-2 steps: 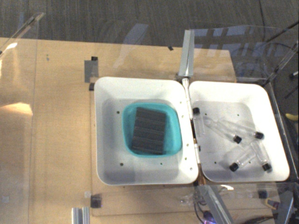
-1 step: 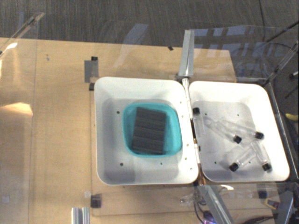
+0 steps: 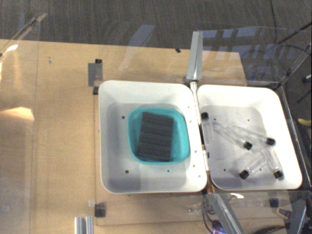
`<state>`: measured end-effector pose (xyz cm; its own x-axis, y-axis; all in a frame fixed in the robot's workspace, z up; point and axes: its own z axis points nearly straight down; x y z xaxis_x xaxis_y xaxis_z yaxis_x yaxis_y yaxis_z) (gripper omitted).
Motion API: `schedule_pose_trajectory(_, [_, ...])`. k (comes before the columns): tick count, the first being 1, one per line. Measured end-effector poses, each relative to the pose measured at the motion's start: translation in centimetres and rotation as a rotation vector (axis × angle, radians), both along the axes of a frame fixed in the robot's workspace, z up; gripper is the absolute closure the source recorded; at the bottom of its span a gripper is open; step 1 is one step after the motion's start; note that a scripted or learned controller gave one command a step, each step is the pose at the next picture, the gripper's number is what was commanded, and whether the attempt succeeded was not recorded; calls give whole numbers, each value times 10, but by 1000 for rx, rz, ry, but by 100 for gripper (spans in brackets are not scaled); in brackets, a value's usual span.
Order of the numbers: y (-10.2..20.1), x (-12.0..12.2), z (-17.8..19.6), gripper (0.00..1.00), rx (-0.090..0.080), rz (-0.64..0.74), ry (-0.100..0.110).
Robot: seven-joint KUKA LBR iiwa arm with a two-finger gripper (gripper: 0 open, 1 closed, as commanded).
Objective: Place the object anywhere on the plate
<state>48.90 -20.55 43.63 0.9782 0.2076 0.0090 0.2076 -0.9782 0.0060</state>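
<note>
A teal square plate (image 3: 181,133) sits in the middle of the left white bin (image 3: 112,140). On the plate lies a dark grey ribbed block (image 3: 155,136), flat and slightly tilted. The right white bin (image 3: 273,99) holds several clear plastic tubes with black caps (image 3: 243,143), scattered across its centre and lower right.
A metal divider post (image 3: 195,55) rises behind the seam between the two bins. Clear shield panels stand around the bench. Small black brackets (image 3: 98,62) mark the wooden bench top to the left of the bins.
</note>
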Motion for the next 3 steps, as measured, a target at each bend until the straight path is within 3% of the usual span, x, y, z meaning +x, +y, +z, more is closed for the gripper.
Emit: schedule_pose_trajectory(3, [0,0,0,0,0,0,0])
